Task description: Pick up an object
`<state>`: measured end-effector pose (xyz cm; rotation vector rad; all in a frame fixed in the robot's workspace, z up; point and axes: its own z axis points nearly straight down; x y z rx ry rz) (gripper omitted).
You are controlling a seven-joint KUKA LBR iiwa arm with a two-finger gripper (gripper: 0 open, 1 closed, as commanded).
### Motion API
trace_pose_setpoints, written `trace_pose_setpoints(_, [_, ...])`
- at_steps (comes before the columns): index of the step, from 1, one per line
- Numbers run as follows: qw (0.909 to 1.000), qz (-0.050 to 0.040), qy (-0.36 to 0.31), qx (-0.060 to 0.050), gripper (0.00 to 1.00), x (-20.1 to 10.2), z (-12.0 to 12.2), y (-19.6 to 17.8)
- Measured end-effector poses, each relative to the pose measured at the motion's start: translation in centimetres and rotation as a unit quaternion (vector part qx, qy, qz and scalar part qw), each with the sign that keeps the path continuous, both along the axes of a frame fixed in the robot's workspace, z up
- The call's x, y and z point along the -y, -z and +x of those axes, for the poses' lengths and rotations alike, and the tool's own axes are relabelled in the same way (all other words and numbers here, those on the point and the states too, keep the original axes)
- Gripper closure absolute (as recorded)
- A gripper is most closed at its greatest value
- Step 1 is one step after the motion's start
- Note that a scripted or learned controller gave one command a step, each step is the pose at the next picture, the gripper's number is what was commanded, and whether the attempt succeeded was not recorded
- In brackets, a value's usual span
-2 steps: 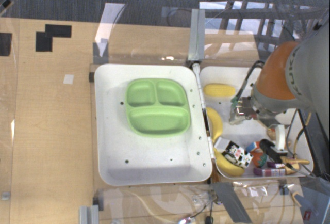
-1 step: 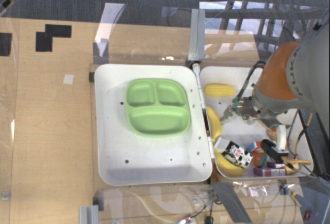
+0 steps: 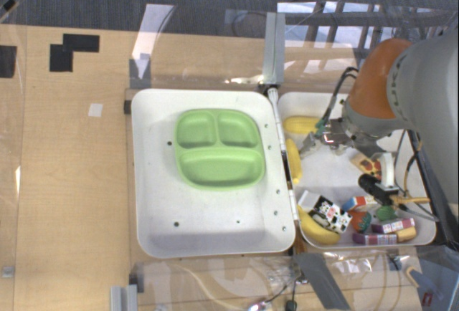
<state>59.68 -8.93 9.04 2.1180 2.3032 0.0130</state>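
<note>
My gripper [image 3: 320, 139] hangs low in the upper left part of the right bin [image 3: 326, 170], under the grey arm with its orange band [image 3: 376, 80]. It sits just right of and below a yellow banana-like piece [image 3: 300, 124] by the bin's back left corner. Nothing is visibly held. A second long yellow piece [image 3: 292, 163] lies along the bin's left wall. At the front lie a yellow banana [image 3: 318, 228] and a black-and-white spotted object [image 3: 331, 213].
The left bin [image 3: 154, 180] holds a green divided plate [image 3: 218, 147]. In the right bin's front right corner lie several small items, among them a red and blue piece [image 3: 358, 202], a green piece [image 3: 385, 215] and a purple marker [image 3: 380, 237]. Cables run beside the arm.
</note>
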Motion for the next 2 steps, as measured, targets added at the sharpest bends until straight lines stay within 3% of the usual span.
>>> trace_pose_setpoints(1, [0.9974, 0.0018, 0.072, -0.002, 0.00, -0.6, 4.4, 0.2])
trace_pose_setpoints(2, [0.9978, 0.0023, 0.066, 0.002, 1.00, -0.9, 4.7, -1.2])
